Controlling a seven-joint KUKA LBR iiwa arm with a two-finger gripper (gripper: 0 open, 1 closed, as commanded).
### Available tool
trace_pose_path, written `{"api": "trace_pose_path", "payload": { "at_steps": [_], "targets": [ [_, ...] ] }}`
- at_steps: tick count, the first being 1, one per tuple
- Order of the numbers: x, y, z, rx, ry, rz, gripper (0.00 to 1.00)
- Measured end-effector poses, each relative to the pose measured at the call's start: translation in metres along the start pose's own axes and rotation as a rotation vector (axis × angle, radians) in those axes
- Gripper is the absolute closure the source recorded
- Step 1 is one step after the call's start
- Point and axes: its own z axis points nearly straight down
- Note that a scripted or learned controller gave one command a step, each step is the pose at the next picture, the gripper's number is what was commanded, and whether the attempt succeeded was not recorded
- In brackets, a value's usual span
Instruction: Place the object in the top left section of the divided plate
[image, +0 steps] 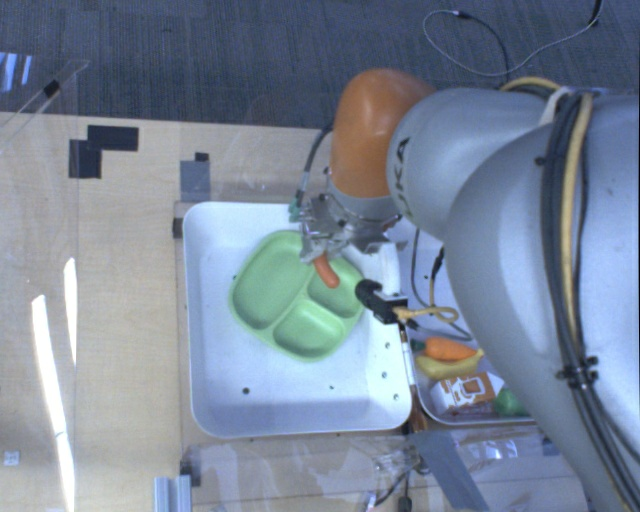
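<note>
No writing reads clearly from here, but one green divided plate (290, 295) lies in the left white bin (215, 390), and the claw (322, 248) above its upper right section grips one small orange sausage-like piece (326, 271), while a carrot (448, 350) lies in the right-hand bin (432, 400).

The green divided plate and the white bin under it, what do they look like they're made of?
The green divided plate looks like moulded plastic with a soft sheen: uniform colour, rounded ridges between its sections. The white bin also looks like smooth plastic, slightly glossy, with rounded corners and a few small dark holes in its floor. Neither can be confirmed from appearance alone.
</note>
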Motion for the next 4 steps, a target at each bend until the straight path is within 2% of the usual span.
{"api": "trace_pose_path", "payload": {
  "at_steps": [1,2,3,4],
  "targets": [
    [-0.058,0.033,-0.04,-0.004,-0.002,-0.178,1.0],
    [-0.058,0.033,-0.04,-0.004,-0.002,-0.18,0.0],
    [-0.057,0.035,-0.053,-0.012,-0.002,-0.183,1.0],
    [-0.123,-0.053,-0.04,-0.002,-0.002,-0.269,1.0]
  ]
}}
